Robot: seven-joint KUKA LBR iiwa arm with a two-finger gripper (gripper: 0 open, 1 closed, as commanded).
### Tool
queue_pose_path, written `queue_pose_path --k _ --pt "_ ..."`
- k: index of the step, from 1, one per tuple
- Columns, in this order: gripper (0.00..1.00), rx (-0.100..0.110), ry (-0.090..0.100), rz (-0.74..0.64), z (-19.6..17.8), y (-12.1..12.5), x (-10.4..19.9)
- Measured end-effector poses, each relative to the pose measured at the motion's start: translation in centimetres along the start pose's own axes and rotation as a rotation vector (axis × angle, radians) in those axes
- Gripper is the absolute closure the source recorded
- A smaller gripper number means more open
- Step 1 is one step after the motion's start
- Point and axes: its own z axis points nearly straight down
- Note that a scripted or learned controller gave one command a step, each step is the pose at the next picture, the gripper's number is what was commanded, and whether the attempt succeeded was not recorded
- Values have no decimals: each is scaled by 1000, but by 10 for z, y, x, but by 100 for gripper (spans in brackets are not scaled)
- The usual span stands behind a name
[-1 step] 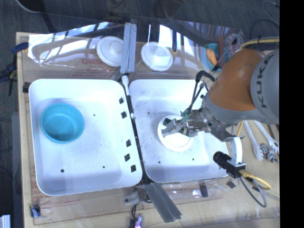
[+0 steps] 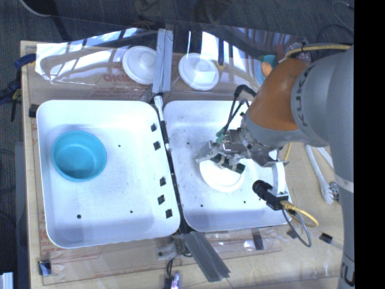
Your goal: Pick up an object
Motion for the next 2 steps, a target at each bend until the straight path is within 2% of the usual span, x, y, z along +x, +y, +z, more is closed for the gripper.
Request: queue_pose_path --k 1,2 --pt "0 -1 1 13 43 27 -19" --pt "0 -4 2 144 83 -14 -46"
